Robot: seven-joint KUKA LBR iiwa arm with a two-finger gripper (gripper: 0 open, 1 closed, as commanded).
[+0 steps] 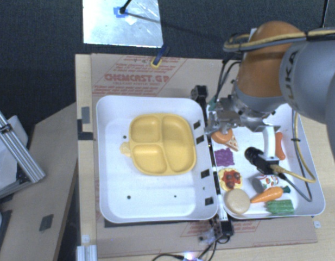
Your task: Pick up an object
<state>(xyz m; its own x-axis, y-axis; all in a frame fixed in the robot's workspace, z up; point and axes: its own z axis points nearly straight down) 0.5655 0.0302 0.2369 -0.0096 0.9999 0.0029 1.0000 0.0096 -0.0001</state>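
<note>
My gripper (223, 126) hangs low over the far left part of the right bin (314, 192), beneath the grey arm with the orange band. An orange pizza-slice toy (228, 140) lies right under it, touching or nearly touching the gripper's tip. In front of that toy lie a purple piece (224, 157), a red and yellow piece (231, 178) and a beige round bun (237, 202). A carrot (266, 194) and a green piece (279, 206) rest in the near right corner. An orange and white stick (279, 145) lies along the right side, partly hidden by the arm.
The left bin (113, 200) holds a yellow divided plate (159, 144) near its middle. A raised divider (206, 145) with black clips separates the two bins. A shiny metal sheet (122, 15) lies beyond the bench at the back.
</note>
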